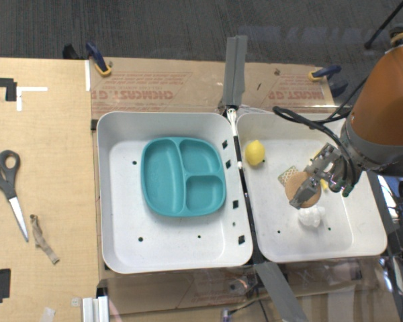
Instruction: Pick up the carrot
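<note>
Since the arm [383,106] reaches in from the right, the camera view has the hand [314,185] low over the middle of the right bin [363,250], tilted down-left. That puts its tip right at a tan-orange piece, prob. the carrot [299,192]. The two overlap, but it's too blurred to say if the carrot is gripped or just touched, so I can't tell the hand's state, wide or narrow.

Neighbours are close:
- a white lump [310,218] just below the carrot
- a speckled scrap [287,175] touching or nearly touching its upper-left side
- a lemon [254,153] further up-left, near the wall shared w/ the left bin [121,247]

Judgement: tight approach, and the lump or scrap could get nudged or caught along w/ the carrot.

Room-wise, the bin floor is bare toward the near rim and the far-right corner. Straight up looks like the freest way out. The left bin has a teal plate [183,176] mid-floor, well apart. Scissors [7,186] lie on the bench [40,126] far left, no factor.
</note>
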You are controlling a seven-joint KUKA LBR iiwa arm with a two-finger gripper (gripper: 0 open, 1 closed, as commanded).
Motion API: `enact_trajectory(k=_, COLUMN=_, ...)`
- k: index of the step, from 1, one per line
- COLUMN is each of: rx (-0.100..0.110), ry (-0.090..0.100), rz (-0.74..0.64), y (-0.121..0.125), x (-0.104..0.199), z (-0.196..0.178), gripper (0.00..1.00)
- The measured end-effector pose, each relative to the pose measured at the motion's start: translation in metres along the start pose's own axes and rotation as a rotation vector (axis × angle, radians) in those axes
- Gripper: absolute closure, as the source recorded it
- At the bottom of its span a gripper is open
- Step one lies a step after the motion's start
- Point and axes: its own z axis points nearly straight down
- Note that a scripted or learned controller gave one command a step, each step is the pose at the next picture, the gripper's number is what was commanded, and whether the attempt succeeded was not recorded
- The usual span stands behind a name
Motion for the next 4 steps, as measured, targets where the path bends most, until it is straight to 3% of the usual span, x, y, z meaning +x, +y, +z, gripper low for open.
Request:
enact_trajectory(k=1, rx=0.0, ry=0.007, rz=-0.221, y=0.002, x=0.005, z=0.065, gripper=1.0)
enact_trajectory(k=2, rx=0.0, ry=0.006, rz=-0.222, y=0.002, x=0.005, z=0.065, gripper=0.0)
enact_trajectory(k=3, rx=0.0, ry=0.005, rz=-0.137, y=0.054, x=-0.016, z=0.081, gripper=0.0)
enact_trajectory(k=4, rx=0.001, ry=0.004, rz=-0.013, y=0.037, x=-0.055, z=0.081, gripper=0.0)
